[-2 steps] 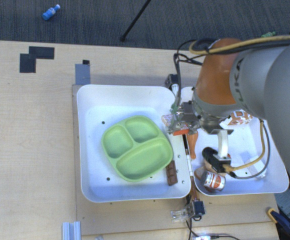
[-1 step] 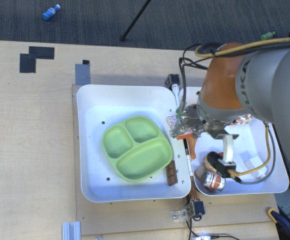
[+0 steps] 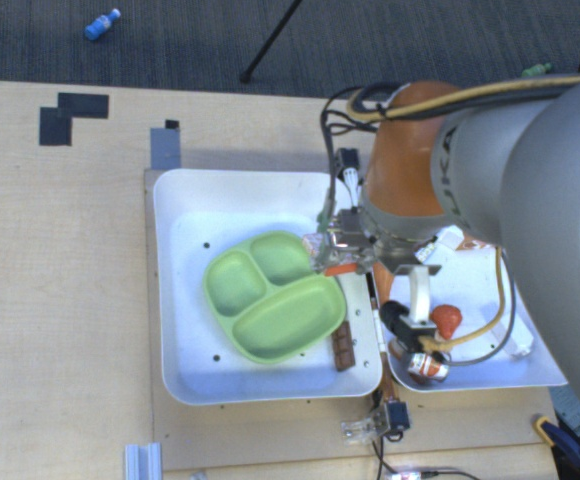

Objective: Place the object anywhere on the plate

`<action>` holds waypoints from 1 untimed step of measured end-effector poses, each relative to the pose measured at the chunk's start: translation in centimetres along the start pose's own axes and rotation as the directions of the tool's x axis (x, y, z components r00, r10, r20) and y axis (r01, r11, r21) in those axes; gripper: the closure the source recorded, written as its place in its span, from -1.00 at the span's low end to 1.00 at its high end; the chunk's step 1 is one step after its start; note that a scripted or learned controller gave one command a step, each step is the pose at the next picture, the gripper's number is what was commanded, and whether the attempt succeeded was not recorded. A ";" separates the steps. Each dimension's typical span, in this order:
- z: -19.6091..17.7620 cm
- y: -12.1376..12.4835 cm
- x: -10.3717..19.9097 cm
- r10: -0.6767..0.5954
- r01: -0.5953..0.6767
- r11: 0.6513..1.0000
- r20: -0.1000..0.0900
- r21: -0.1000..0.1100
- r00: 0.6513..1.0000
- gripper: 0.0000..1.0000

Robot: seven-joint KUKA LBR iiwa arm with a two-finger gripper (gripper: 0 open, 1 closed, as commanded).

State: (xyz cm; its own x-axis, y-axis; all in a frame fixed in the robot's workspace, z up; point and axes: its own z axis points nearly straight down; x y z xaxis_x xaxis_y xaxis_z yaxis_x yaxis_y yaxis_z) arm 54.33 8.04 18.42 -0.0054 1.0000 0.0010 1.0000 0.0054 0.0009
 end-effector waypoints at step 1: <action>0.0 0.0 0.0 0.001 -0.001 1.000 0.000 0.000 1.000 -1.00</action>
